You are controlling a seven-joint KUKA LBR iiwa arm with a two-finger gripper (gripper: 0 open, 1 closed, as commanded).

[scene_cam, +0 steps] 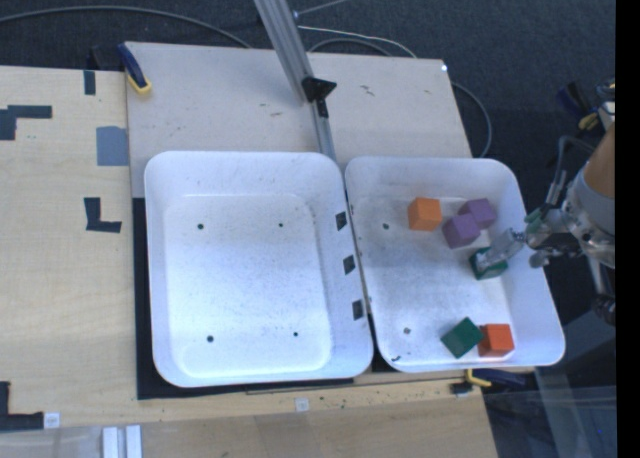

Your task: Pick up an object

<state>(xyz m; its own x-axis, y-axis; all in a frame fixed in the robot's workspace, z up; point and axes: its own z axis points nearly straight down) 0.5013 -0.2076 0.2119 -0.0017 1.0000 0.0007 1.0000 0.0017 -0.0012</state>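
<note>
Arm (605,181) cropped at right edge

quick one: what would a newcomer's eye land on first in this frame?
Probably the bright blocks in the right bin: an orange cube beside two purple blocks near its far side, and a green block touching another orange block at its near edge. Next, the gripper at that bin's right side, low over a small green object.

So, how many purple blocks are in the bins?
2, both in the right bin: one purple block beside the orange block, another touching it behind. Hidden ones seem unlikely.
</note>
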